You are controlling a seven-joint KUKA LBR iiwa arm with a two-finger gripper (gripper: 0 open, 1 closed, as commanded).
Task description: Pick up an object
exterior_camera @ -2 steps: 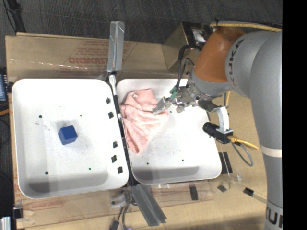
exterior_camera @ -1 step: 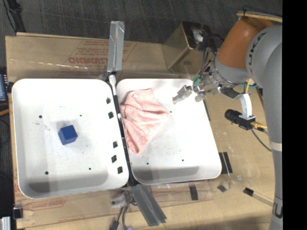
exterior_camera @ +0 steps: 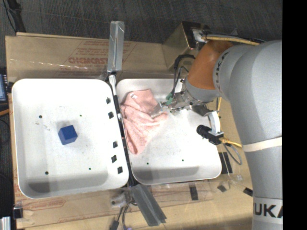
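Pink cloth point(exterior_camera: 139, 120) soft, crumpled, right bin point(exterior_camera: 192, 171); gripper point(exterior_camera: 162, 110) touching its edge.

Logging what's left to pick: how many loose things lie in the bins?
2: a blue cube in the left bin; a pink cloth in the right bin. The cloth may hide more.

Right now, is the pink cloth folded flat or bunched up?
Bunched up. The pink cloth lies crumpled with ridges and folds in the right bin, against its left wall. The pincer is at its right edge.
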